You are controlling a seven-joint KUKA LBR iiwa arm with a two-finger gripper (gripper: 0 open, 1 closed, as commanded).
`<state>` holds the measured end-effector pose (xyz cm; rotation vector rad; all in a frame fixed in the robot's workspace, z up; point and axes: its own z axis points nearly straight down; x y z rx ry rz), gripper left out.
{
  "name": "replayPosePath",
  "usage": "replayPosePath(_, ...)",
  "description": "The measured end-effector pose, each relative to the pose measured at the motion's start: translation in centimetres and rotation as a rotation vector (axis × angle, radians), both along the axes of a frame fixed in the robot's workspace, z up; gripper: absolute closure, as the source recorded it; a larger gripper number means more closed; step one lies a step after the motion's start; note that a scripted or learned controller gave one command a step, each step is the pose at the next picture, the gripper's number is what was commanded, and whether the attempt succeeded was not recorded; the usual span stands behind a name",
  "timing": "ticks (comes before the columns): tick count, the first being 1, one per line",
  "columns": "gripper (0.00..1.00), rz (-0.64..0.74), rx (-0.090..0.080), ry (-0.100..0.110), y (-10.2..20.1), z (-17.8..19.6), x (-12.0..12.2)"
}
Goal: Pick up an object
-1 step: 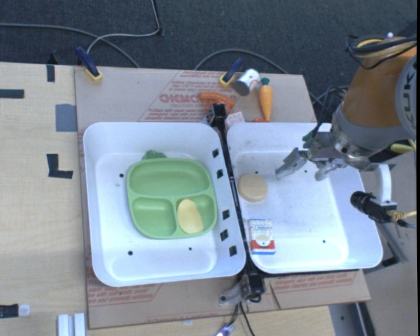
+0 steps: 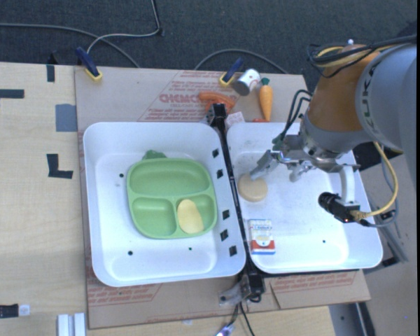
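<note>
In the right bin (image 2: 350, 254) a round tan object (image 2: 253, 188) lies near the left wall, and a small red and white carton (image 2: 261, 234) lies below it. My gripper (image 2: 280, 166) hangs over the right bin's upper middle, just right of and above the tan object. Its fingers (image 2: 262, 165) are spread apart with nothing between them. The left bin (image 2: 108, 187) carries a green divided plate (image 2: 169, 196) with a yellow piece (image 2: 190, 216) in its lower right compartment.
Outside the bins, at the back, lie a toy carrot (image 2: 265, 99), an orange piece (image 2: 217, 98) and a small white cup (image 2: 248, 81). The arm's grey and orange body (image 2: 350, 103) covers the right bin's upper right. A black cable and connector (image 2: 339, 207) hang over the bin's right side.
</note>
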<state>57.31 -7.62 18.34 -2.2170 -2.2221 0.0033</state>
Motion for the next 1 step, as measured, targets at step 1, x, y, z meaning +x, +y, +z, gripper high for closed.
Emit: replayPosePath(1,0.0,0.002,0.001,-0.001,7.85,0.21,1.95)
